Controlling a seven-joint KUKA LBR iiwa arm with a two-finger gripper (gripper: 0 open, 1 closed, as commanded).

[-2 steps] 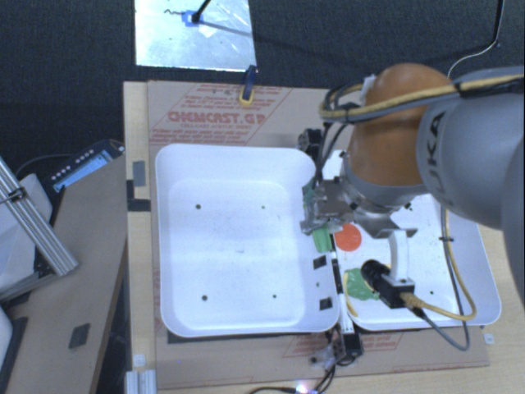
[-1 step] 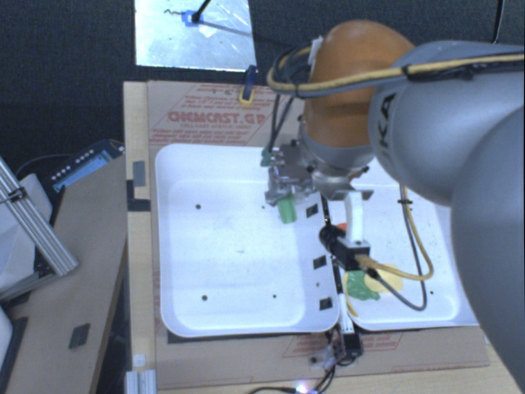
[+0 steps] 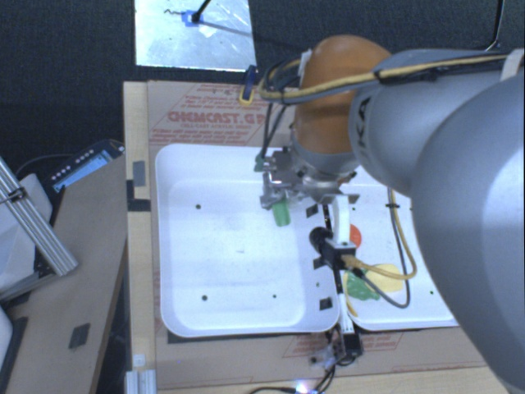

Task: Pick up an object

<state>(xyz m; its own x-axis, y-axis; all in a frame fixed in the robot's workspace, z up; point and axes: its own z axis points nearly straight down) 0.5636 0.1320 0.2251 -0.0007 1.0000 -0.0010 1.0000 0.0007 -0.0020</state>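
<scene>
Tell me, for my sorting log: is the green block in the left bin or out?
In: the green block sits over the left bin's floor, near its right wall.

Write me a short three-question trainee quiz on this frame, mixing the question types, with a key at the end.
1. True or false: the gripper is over the left bin.
2. Multiple choice: what colour is the small object seen at the gripper? A) blue B) green C) black
3. Short answer: which bin has the orange, yellow and green items lying in it?

Key:
1. True. It hangs over that bin's right part, close to the divide between the two bins.
2. B, green. Whether the jaws actually hold it cannot be told from this view.
3. The right bin, much of it covered by the arm.
</scene>
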